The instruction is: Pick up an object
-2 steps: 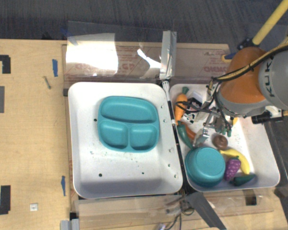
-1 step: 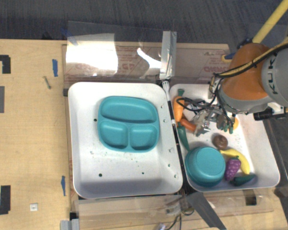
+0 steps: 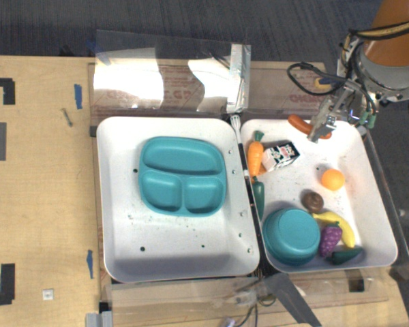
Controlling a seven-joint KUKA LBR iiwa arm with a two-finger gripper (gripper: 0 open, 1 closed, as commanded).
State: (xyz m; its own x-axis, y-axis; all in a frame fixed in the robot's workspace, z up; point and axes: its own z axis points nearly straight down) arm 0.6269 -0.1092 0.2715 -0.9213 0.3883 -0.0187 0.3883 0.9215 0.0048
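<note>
The right bin (image 3: 375, 182) holds several toy foods. A red-orange sausage (image 3: 300, 122) lies at its back edge. Further in are a carrot (image 3: 255, 158), a small black-and-white carton (image 3: 281, 154), an orange (image 3: 332, 179) and a brown round piece (image 3: 312, 200). A teal bowl (image 3: 294, 236) sits at the front beside a banana (image 3: 341, 225), purple grapes (image 3: 330, 238) and a dark green piece (image 3: 346, 255). My gripper (image 3: 320, 132) hangs low over the bin's back right corner, just right of the sausage and above the orange.
The left bin (image 3: 116, 203) carries a teal divided plate (image 3: 183, 176). A dark green vegetable (image 3: 258, 195) lies along the right bin's left wall. Clear plastic sheeting (image 3: 170, 80) and black cables (image 3: 307, 80) sit behind the bins.
</note>
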